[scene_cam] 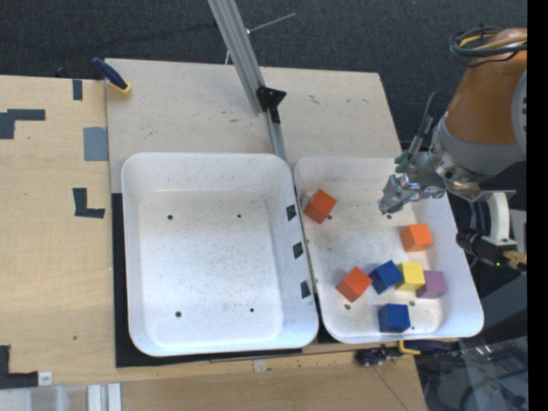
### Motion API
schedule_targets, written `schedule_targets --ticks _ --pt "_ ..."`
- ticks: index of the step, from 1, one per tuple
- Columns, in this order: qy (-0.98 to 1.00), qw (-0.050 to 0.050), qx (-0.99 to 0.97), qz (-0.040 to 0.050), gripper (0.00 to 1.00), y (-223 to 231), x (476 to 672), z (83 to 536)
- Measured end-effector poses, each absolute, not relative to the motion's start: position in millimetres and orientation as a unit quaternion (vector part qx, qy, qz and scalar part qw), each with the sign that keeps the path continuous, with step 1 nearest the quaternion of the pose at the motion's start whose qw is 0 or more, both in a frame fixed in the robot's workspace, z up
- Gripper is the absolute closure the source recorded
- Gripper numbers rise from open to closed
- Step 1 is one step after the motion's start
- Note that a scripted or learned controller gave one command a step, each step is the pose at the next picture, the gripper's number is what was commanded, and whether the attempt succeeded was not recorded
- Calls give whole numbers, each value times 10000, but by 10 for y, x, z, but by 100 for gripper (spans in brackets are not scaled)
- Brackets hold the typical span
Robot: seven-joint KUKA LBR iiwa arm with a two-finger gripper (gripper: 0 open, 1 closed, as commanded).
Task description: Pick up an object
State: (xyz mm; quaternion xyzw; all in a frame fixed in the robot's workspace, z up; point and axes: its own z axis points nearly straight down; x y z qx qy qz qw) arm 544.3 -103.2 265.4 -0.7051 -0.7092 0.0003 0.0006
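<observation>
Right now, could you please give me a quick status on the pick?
Hand low over right bin, nothing seen held. Nearest: orange cube, just beside it, untouched. Other blocks clustered at the near end, clear of the hand.

Seven blocks are seen in the right bin (454, 315): an orange block (319, 205) near its left wall, the others clustered toward its near edge. The gripper (393, 202) is positioned over the bin's far right part, nothing seen between its fingers.
</observation>
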Motion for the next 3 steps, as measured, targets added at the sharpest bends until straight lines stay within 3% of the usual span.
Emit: schedule_targets --ticks 2,3 --pt "-7093 18 -7049 8 100 -14 5188 2494" --pt "-7100 12 -7042 1 100 545 5183 2537"
